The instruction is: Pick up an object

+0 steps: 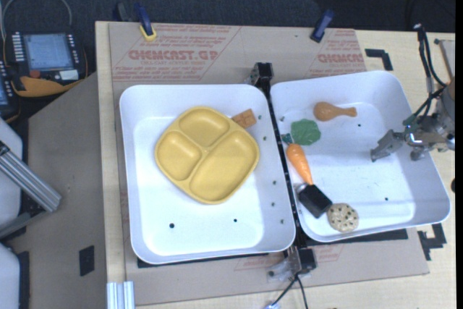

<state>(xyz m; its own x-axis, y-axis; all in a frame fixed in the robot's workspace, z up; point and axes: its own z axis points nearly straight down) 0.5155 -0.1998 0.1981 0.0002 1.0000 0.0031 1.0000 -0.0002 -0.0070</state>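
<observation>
The right bin [376, 94] holds a tan drumstick [333, 111] near its back, a green leafy piece [305, 132], an orange carrot [299, 163], a black block [314, 200] and a speckled cookie [342, 217] at the front. My gripper [396, 141] reaches in over the right bin's right side, above bare white floor. It is well to the right of the carrot and below-right of the drumstick, and nothing can be seen in it.
A yellow divided plate [207, 153] lies in the left bin [145, 213], with a small brown block [244, 118] at the plate's back right. Cables hang at the right edge near the arm. A black divider runs between the bins.
</observation>
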